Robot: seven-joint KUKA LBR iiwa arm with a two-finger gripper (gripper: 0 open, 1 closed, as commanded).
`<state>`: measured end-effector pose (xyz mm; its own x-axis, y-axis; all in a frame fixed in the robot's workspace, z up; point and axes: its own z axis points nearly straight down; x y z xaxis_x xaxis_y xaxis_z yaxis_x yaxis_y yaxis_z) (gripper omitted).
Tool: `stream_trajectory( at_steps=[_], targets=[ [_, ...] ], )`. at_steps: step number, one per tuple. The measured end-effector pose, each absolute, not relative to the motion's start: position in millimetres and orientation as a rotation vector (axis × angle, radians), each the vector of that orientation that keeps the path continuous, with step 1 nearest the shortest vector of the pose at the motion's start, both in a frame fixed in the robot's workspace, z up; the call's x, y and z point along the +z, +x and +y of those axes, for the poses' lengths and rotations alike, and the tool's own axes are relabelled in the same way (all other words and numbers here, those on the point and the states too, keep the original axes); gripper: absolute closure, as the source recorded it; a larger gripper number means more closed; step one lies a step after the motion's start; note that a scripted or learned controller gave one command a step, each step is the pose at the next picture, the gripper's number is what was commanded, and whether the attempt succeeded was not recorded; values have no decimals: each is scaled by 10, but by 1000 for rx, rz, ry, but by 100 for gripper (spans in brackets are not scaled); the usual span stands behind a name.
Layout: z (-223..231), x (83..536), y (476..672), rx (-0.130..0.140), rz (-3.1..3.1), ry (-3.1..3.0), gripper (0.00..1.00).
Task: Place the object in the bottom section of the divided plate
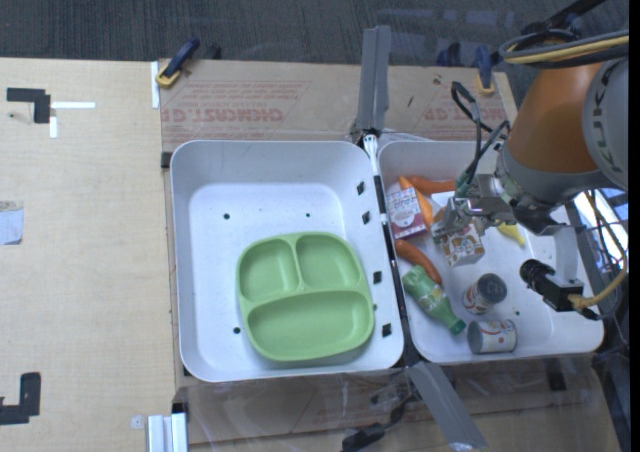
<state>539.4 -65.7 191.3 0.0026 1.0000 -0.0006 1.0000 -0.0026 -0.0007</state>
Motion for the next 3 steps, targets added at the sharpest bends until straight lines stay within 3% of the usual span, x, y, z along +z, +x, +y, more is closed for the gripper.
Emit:
stream_trajectory(
  at_steps=[1, 2, 3],
  targets=[
    [-9, 1904, 4929, 6, -2138, -2298, 100],
    [722, 1904, 4773, 7, -1972, -2443, 100],
    [444, 2417, 4779, 5, -2056, -2376, 100]
  ],
)
